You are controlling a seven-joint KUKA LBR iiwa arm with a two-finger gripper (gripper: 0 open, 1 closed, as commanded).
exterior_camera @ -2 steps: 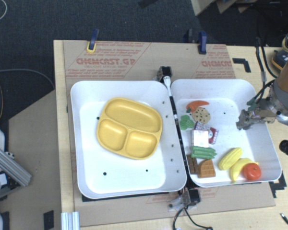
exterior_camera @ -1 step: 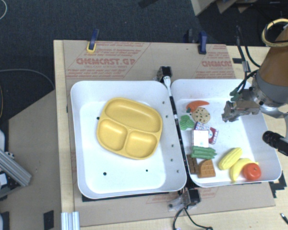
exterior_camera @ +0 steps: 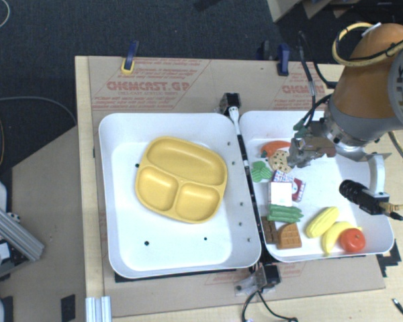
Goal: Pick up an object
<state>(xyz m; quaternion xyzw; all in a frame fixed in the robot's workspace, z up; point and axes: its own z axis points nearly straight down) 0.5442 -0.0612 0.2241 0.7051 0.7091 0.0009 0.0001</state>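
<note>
Two bins: left bin holds a yellow divided tray; toy food clusters in the right bin. Gripper hangs over the cookie. We cannot tell how its jaws stand.

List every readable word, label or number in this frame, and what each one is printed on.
"CHEMCAST GP", red, repeated in a strip on the brown protective sheet behind the left bin.
More red print on the same sheet behind the right bin: cut off, unreadable.
Small card beside the white block: too small to read.
</note>
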